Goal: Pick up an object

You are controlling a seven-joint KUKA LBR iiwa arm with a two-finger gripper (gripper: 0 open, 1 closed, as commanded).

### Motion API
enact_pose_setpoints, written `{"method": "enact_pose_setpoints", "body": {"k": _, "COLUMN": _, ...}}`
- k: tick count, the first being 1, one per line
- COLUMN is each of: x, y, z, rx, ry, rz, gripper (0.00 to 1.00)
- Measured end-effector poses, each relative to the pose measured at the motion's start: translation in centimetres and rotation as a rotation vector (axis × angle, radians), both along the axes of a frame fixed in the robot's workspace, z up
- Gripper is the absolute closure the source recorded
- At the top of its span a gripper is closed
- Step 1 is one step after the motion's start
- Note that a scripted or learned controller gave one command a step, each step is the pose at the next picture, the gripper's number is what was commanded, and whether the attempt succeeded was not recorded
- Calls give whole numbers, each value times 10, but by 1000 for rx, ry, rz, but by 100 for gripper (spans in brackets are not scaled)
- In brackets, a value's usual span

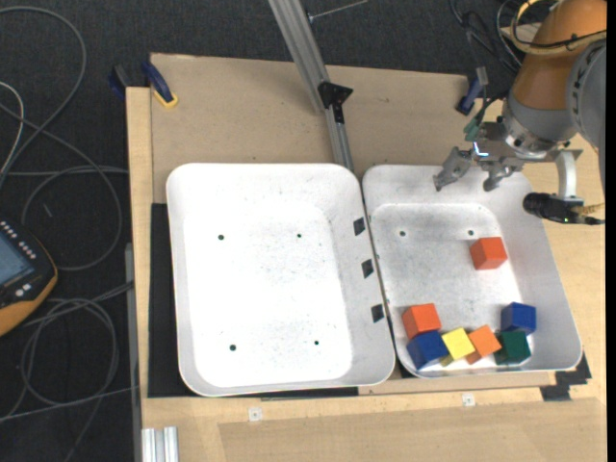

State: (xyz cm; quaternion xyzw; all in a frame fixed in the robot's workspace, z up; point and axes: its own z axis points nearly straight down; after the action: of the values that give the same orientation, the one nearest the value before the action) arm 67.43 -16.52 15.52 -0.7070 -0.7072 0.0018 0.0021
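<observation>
Blocks (pixel 469 341) huddled along right bin's (pixel 385 200) near rim, gripper (pixel 474 177) splayed above far rim

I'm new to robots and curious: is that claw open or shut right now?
Open. The gripper hangs above the right bin's far edge with its two fingers splayed apart and nothing between them.
</observation>
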Motion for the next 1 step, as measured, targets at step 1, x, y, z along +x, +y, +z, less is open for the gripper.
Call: {"method": "enact_pose_setpoints", "body": {"k": 1, "x": -1, "y": 1, "z": -53, "rx": 0, "ry": 2, "rz": 1, "gripper": 0}}
